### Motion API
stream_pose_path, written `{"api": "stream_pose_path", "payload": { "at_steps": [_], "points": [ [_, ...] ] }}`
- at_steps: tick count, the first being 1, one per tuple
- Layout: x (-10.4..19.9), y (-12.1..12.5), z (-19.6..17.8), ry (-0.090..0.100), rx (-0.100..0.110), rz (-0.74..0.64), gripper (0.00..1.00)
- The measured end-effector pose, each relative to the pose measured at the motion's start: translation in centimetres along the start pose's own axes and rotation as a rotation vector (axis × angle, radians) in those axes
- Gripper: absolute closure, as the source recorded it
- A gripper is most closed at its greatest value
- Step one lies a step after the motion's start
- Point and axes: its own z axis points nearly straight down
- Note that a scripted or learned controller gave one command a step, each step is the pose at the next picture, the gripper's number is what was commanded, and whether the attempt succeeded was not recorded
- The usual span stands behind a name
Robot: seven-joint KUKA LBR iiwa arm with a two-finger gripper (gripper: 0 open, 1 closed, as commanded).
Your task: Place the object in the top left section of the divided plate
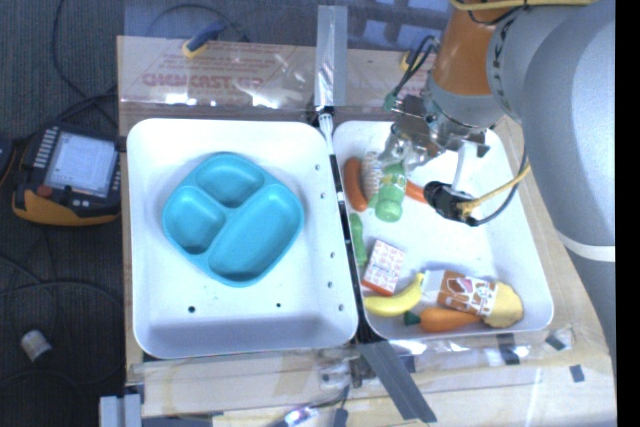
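Observation:
The blue divided plate (235, 215) lies in the left white bin (150, 315), with two small sections at its top and left and one large section at its lower right; all three hold nothing. My gripper (397, 158) is down in the right bin (520, 245), at its upper left part. It hangs right over a green bottle with an orange neck (390, 198) and beside an orange sausage (352, 183). The wrist hides what lies directly under the gripper.
Further toys lie along the right bin's front: a red-and-white packet (384, 265), a banana (395, 297), a carrot (445, 320), a brown pouch (466, 292) and a yellow fruit (506, 305). A green stick (357, 237) lies by the wall between the bins. A black cable loops beside the wrist.

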Motion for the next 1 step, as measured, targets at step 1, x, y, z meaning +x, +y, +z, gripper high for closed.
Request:
{"api": "stream_pose_path", "payload": {
  "at_steps": [1],
  "points": [
    [2.61, -9.46, 0.05, 0.003, 0.003, 0.104, 1.00]
  ]
}}
